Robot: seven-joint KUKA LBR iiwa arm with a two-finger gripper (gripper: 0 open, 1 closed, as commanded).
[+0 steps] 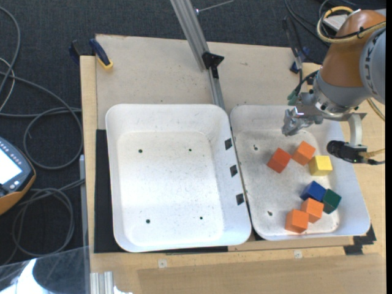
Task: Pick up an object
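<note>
Blocks (pixel 304 184) lay scattered in your right bin (pixel 260 225), well below the claw (pixel 293 125), which hung over that bin's upper end; you could not tell its state.

Table (pixel 153 72): pale wood, matt, lightly scuffed. Both bins (pixel 122 121): white plastic, smooth, faint dark speckling. Blocks (pixel 279 160): matt, solid colours. Arm shell (pixel 349 48): glossy orange over grey. Hand (pixel 294 122): dull grey metal. Pole at 12 o'clock (pixel 190 23): brushed metal.
</note>
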